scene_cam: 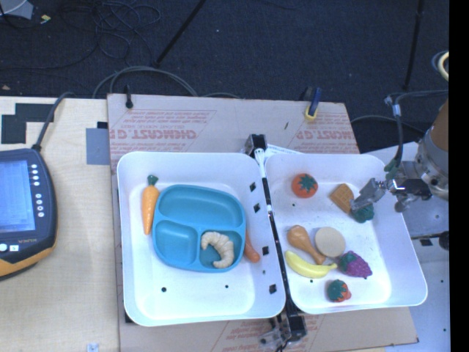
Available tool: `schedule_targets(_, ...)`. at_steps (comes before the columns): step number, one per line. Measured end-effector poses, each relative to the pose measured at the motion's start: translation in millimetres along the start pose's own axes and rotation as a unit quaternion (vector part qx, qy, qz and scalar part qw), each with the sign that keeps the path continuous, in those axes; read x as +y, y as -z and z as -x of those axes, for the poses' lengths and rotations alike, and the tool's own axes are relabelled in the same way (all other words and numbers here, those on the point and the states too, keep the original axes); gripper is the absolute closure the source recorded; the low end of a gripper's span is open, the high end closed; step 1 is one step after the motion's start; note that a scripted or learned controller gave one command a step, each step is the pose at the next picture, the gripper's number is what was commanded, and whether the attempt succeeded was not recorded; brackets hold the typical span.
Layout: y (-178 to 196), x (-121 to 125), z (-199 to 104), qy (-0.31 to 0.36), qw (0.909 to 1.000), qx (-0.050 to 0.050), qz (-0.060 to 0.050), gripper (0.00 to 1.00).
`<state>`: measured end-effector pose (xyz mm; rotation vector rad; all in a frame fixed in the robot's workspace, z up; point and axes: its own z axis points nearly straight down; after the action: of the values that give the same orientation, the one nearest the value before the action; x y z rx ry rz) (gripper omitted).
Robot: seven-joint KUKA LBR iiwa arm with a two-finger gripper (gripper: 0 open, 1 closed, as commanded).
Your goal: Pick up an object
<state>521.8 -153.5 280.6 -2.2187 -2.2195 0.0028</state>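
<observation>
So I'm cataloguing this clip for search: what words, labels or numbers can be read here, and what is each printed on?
"CHEMCRZT. G.P": red print on the cardboard sheet under the bins, upside down and blurry, so uncertain.
A second red print at the sheet's upper right starts the same text and is cut off.
More red print on the sheet's front edge: too blurred to read.
Handheld pendant screen at left: too small to read.

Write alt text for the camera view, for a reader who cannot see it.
A robot claw reaches from the right into the right bin, beside toy foods including a banana and tomato. The left bin holds a blue plate and carrot.
</observation>
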Motion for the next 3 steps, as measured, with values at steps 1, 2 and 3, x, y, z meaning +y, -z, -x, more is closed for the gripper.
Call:
schedule_targets(1, 10, 0, 1, 0.000, 1.0000, 0.000, -0.001, 1.00)
schedule_targets(2, 134, 0, -81, 0.005, 1.0000, 0.000, 0.008, 1.00)
schedule_targets(3, 266, -28, -162, 0.006, 0.9999, 0.001, 0.008, 1.00)
